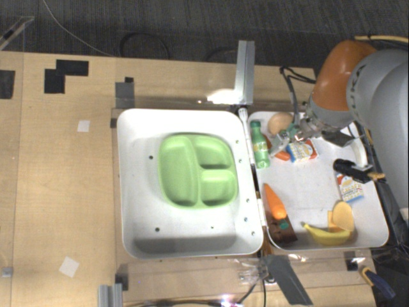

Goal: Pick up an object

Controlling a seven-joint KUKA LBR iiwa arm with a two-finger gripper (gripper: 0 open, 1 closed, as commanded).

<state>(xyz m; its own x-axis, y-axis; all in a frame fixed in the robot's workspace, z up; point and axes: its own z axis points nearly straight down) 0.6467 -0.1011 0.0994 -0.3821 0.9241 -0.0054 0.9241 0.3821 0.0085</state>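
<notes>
Banana at near edge of right bin, well apart from my gripper. Gripper low at bin's far end, over red-white carton, beside beige egg-shaped object. Finger spread: cannot tell. Green bottle just left.

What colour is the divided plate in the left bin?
Light green: the divided plastic plate sits in the shallow white left bin, clearest in the camera view.
</notes>
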